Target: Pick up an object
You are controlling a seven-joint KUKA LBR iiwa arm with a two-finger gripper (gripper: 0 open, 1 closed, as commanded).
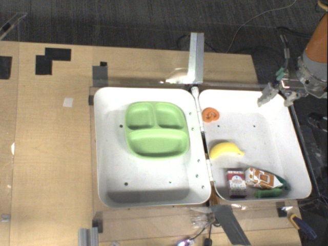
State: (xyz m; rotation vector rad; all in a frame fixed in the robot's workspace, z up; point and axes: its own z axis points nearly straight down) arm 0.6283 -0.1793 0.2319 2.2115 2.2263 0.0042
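Nearest the lens, a small carton [264,178] and red box [236,180] lie well below-left of the gripper [277,93], whose fingers stand apart with nothing between them over the right bin's [300,152] far corner, likely poised before choosing the nearer banana [226,150].

**Bench surroundings, non-task items**

You have a wooden bench [46,152] carrying two white bins side by side: left bin [110,188] and right bin [302,181]. A metal post [197,55] stands behind their shared edge. Black squares [51,60] mark the bench's far left. A thin cable [256,22] trails over the dark carpet [128,9].
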